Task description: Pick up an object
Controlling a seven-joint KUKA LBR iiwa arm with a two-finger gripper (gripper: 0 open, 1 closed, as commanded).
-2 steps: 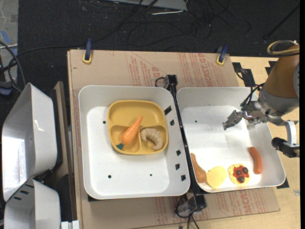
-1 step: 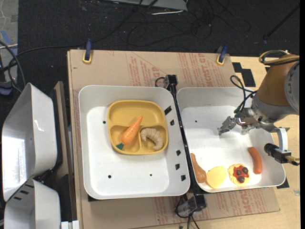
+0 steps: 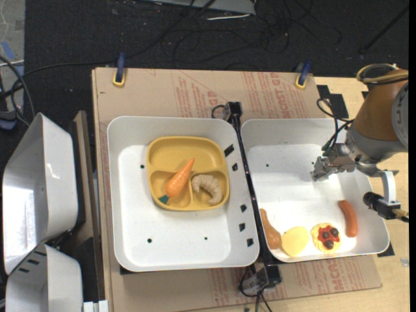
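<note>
Two white bins sit side by side. The left bin (image 3: pixel 130 194) carries one yellow divided plate (image 3: pixel 188 173) with one toy carrot (image 3: pixel 180 177) and one pale shrimp (image 3: pixel 208 187). The right bin (image 3: pixel 286 148) has four toy foods along its near edge: a drumstick (image 3: pixel 270 229), a yellow round piece (image 3: pixel 294 240), a small tart (image 3: pixel 326 236) and a sausage (image 3: pixel 349 218). The gripper (image 3: pixel 323 168) hangs over bare bin floor, too small and dark to read its grip.

The yellow plate (image 3: pixel 187 172) sits in the left bin (image 3: pixel 130 239), holding a carrot (image 3: pixel 179 178) and a shrimp (image 3: pixel 208 187). Right of the plate, the gripper (image 3: pixel 322 169) hovers over the right bin (image 3: pixel 286 135), above a sausage (image 3: pixel 350 218), tart (image 3: pixel 326 236), yellow disc (image 3: pixel 294 240) and drumstick (image 3: pixel 270 229).
</note>
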